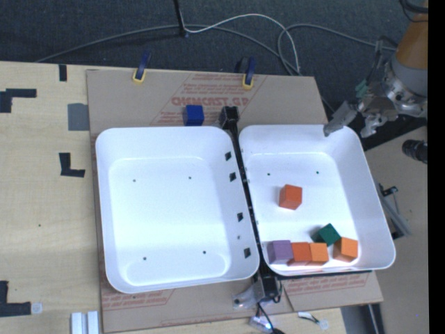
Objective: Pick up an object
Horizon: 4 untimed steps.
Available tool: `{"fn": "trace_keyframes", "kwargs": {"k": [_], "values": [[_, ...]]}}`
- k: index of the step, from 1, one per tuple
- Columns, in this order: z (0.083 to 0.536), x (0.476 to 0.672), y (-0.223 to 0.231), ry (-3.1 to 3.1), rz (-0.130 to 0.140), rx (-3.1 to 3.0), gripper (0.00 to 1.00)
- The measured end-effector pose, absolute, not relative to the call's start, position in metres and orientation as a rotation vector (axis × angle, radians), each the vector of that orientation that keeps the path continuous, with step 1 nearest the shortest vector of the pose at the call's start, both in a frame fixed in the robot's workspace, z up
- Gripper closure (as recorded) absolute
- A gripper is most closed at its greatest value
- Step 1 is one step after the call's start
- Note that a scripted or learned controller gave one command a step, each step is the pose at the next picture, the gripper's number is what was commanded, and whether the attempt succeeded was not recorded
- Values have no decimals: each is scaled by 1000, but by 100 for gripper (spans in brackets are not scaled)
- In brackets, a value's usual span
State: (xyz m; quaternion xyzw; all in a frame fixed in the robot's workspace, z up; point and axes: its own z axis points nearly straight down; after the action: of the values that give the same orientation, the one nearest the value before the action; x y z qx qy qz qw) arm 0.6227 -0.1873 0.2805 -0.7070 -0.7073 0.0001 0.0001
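Cardboard-topped bench holds two white bins; gripper (338,122), finger state unclear, hovers before reaching the orange block (290,196).

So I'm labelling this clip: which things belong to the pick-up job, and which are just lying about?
Job: gripper; orange cube; purple block; orange blocks; green block; right bin.
Lying about: blue block; left bin; clamps; cable.

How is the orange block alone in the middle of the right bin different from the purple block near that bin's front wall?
The lone orange block stands apart from everything; the purple block touches another orange block in a row. The lone orange block is turned at an angle; the purple block sits squarer to the front wall. Both are small cubes in the right white bin.
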Motion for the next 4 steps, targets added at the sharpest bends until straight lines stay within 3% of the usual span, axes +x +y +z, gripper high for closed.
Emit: {"fn": "trace_keyframes", "kwargs": {"k": [1,2,4], "values": [[160,662,-145,-2219,9,-2211,0],[85,622,-92,-2221,6,-2213,0],[89,546,-106,-2220,2,-2222,0]]}}
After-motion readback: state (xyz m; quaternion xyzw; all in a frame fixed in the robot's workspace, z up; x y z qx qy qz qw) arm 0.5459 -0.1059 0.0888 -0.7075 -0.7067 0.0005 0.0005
